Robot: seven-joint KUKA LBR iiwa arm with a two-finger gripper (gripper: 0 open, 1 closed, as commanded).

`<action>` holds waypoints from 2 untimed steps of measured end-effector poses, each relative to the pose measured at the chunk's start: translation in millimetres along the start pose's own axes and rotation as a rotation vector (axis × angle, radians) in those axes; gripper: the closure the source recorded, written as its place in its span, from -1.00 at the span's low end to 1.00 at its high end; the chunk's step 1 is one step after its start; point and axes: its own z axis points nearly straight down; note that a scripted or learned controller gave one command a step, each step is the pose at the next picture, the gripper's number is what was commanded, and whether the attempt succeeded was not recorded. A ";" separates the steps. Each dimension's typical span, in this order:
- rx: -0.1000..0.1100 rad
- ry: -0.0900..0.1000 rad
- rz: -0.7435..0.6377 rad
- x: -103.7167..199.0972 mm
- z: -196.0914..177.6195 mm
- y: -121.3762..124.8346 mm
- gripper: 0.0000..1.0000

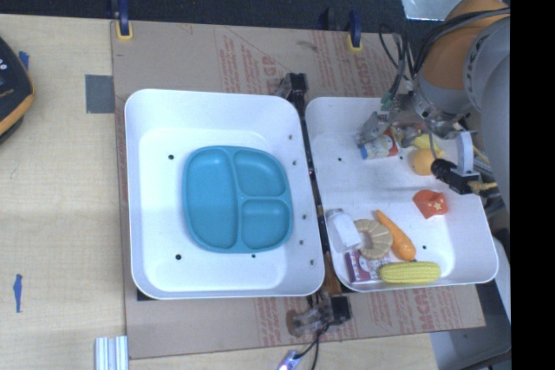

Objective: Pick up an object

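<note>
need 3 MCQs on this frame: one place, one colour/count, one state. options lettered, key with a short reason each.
1. Where does the blue divided plate lie?
A. left bin
B. right bin
C. on the bench outside both bins

2. What colour is the corn cob at the right bin's near edge?
A. green
B. yellow
C. purple

3. How does the end effector stand?
A. over the left bin
B. raised clear of the bench, outside both bins
C. low at the right bin's far side, by a small packet

Key:
1 A: the plate sits in the middle of the left bin.
2 B: the cob is plainly yellow, beside the orange carrot.
3 C: the arm comes in from the right and ends at the packet.
</note>
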 end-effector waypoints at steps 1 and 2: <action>0.001 -0.001 -0.006 0.1 -10.6 0.3 1.00; -0.003 0.001 -0.001 82.8 -101.0 0.9 1.00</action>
